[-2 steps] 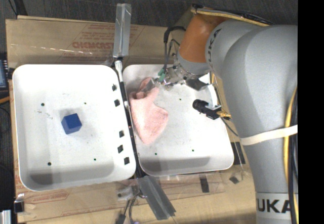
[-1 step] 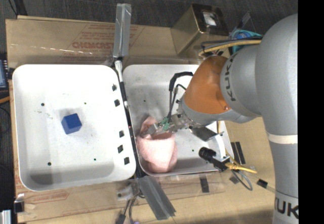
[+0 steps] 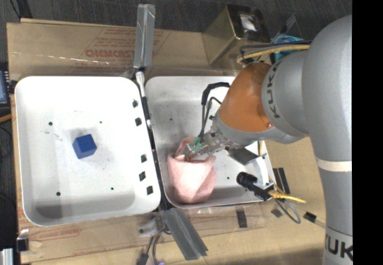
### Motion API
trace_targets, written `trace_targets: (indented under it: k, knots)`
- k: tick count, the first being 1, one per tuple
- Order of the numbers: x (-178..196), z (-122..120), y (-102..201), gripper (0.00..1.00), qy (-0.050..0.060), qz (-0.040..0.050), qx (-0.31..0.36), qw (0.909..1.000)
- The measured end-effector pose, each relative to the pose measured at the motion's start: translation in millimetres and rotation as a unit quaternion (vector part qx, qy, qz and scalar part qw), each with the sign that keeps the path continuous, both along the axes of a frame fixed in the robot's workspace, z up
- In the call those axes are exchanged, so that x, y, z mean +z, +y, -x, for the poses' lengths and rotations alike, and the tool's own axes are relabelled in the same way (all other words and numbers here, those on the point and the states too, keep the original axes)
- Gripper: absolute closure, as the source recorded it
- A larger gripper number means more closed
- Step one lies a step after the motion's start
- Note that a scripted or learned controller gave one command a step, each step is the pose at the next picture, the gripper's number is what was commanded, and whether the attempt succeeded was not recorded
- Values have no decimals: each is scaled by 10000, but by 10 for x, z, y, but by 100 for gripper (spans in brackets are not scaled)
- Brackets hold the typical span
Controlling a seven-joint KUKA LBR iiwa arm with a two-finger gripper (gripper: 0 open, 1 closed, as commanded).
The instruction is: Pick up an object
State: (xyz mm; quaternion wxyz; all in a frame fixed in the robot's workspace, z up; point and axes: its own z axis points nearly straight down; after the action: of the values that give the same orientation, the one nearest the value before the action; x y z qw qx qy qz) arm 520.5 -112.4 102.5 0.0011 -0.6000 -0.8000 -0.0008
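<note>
End effector (image 3: 196, 149) over pink cloth (image 3: 190, 177)

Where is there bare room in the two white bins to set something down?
The left white bin is mostly bare around the small blue cube, especially between it and the near rim. In the right white bin, the far strip by the divider is free. Its near half is crowded by the pink cloth, the gripper and the grey arm.
</note>
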Motion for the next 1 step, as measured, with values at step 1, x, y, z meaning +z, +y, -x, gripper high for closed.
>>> trace_targets:
  k: [1]
  knots:
    - [2, -1, -3, 0, -3, 4, -3, 10000]
